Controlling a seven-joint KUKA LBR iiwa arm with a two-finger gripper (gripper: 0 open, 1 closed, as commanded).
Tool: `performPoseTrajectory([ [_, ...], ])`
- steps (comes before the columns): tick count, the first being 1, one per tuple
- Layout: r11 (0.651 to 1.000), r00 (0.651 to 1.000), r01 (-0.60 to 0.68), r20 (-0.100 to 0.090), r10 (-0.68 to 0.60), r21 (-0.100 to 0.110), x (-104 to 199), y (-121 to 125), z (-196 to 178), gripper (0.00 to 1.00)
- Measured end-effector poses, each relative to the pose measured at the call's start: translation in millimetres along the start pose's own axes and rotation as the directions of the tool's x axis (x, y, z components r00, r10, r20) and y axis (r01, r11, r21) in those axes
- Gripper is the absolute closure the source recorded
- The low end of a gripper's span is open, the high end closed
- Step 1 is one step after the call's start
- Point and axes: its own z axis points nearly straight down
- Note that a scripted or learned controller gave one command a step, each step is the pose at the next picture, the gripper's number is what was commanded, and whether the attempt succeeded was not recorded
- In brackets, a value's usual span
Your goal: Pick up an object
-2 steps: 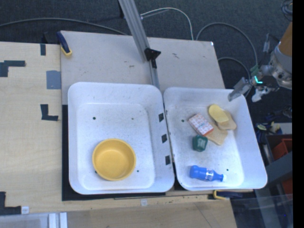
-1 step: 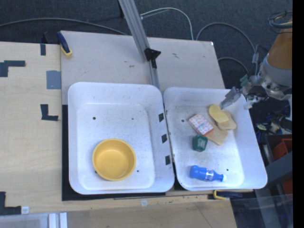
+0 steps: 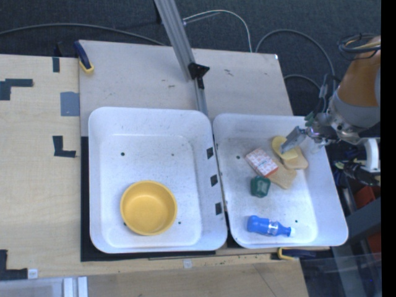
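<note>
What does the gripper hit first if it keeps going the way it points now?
Probably the yellow object at the top of the right bin. The gripper points down and to the view's left and sits right over that piece; its height above it is unclear from this single view.

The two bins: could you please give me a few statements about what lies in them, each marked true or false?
1. The yellow bowl sits in the left bin. True.
2. The blue bottle lies in the left bin. False: it lies near the front of the right bin.
3. The end effector is over the right bin, near its far right side. True.
4. The green object is inside the bowl. False: it lies in the right bin, between the patterned card and the bottle.
5. The bowl is upside down. False: it stands open side up.
</note>
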Motion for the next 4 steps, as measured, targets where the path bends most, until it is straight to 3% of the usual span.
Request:
performPoseTrajectory([
  [1,1.0,1.0,0.0,0.0,0.0,0.0,-4.0,-4.3,45.7,0.0],
  [2,1.0,1.0,0.002,0.001,-0.002,-0.004,-3.5,-2.9,32.6,1.0],
  [4,1.0,1.0,0.0,0.003,0.0,-0.012,-3.6,-2.1,-84.4,1.0],
])
